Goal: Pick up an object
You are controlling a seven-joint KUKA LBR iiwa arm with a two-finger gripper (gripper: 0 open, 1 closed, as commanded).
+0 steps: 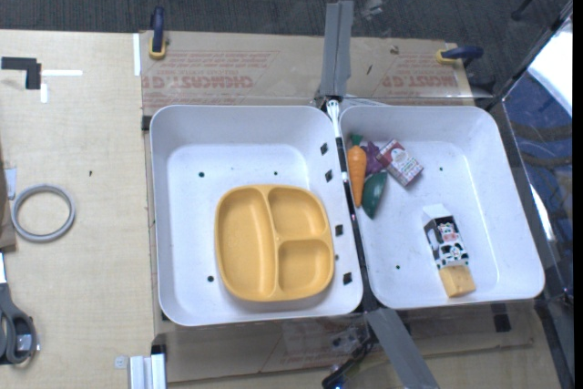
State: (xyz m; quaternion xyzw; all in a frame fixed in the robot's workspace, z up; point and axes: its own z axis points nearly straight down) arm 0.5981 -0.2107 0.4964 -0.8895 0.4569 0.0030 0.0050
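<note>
Camera view: small white cow-print carton [446,241] lies right of the orange carrot [357,171], seemingly isolated; grasp across its narrow sides.

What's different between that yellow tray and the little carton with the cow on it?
The yellow divided tray lies in the left bin; the cow-print carton lies in the right bin. The tray is much larger and rounded, with three compartments; the carton is small, narrow and boxy. The tray is a single colour; the carton is white with black patches and an orange end. Both lie flat on a bin floor, apart from other objects.
</note>
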